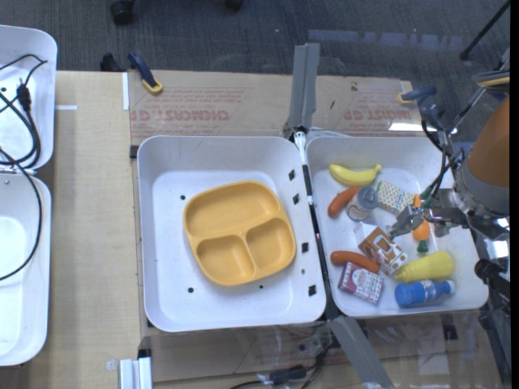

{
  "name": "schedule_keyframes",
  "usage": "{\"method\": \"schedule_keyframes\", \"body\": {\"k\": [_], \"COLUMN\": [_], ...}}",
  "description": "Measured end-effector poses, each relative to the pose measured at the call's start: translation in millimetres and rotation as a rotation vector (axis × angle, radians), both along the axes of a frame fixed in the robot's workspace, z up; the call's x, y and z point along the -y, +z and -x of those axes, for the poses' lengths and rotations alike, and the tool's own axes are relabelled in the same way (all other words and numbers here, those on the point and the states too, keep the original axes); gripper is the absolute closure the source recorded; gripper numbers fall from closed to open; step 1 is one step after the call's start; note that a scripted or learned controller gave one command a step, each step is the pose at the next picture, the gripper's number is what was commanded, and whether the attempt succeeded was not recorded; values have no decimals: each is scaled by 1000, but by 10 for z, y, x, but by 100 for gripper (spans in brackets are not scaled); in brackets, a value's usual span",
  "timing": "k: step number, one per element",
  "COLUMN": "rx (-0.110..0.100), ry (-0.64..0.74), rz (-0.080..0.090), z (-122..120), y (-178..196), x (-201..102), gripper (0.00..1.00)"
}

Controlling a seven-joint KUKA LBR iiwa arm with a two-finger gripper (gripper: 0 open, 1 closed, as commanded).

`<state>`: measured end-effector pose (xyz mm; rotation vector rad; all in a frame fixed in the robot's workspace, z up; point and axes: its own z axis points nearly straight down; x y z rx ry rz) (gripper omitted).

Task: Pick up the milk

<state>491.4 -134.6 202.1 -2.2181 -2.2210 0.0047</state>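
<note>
Setting: wooden table (89, 217) with flattened cardboard under two shallow white bins; dark carpet beyond the far edge
Left bin (162, 241): holds a yellow three-compartment plate (239, 232), lying flat near the middle
Right bin (324, 286): crowded with small items
Far side of right bin: banana (354, 173), with an orange carrot-like piece (340, 202) just in front of it
Milk (383, 250): small brown and white carton, lying tilted near the middle of the right bin, between a sausage (354, 259) on its left and a yellow bottle (424, 266) on its right
Near side of right bin: red and white packet (361, 282) just in front of the milk; blue bottle (423, 292) on its side beside the yellow bottle
Arm: enters from the right, orange band at the frame edge
Pincer (412, 217): low over the right bin, just right of and beyond the milk, next to a small orange item (421, 232)
Pincer state: cannot tell whether spread or pressed together; too small and cluttered to read
Milk contact: carton sits in the bin, apart from the pincer
</note>
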Motion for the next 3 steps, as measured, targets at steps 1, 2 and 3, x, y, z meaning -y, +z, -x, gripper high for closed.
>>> {"method": "schedule_keyframes", "body": {"k": [1, 2, 3], "rx": [1, -2, -1], "ry": [23, 20, -284], "rz": [-1, -1, 2], "z": [-359, -355, -359], "y": [-1119, -1043, -125], "x": [-253, -241, -874], "gripper": [0, 100, 100]}}
